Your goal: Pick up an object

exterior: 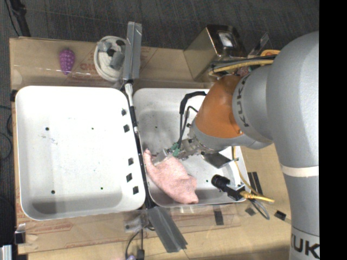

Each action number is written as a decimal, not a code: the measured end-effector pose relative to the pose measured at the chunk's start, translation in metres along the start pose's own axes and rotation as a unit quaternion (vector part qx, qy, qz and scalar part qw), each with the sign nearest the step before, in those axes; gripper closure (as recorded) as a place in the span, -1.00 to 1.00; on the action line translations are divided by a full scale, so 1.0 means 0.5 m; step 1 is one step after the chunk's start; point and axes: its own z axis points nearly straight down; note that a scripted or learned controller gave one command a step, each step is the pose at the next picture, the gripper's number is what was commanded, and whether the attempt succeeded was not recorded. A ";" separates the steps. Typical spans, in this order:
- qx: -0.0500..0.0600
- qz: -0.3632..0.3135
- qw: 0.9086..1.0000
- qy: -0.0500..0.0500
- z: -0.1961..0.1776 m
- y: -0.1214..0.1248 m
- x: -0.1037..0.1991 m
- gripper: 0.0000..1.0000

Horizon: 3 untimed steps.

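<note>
Cloth (172, 180) lies just below tool (174, 151), right bin (162, 104).

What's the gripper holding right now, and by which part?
Cannot be told. The gripper is low in the right bin, at the top edge of the pink cloth, but the arm hides whether the cloth sits between its fingers.

The grey arm (282, 102) runs off the right and bottom edges of the frame, and its orange band (217, 110) covers much of the right bin (157, 104). The gripper (176, 151) sits mid-frame under the wrist, its fingertips too small and cluttered to read. Whether it touches the pink cloth (172, 179) just below cannot be told.
</note>
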 end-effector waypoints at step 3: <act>0.001 0.203 0.979 0.000 -0.038 0.181 -0.188 -1.00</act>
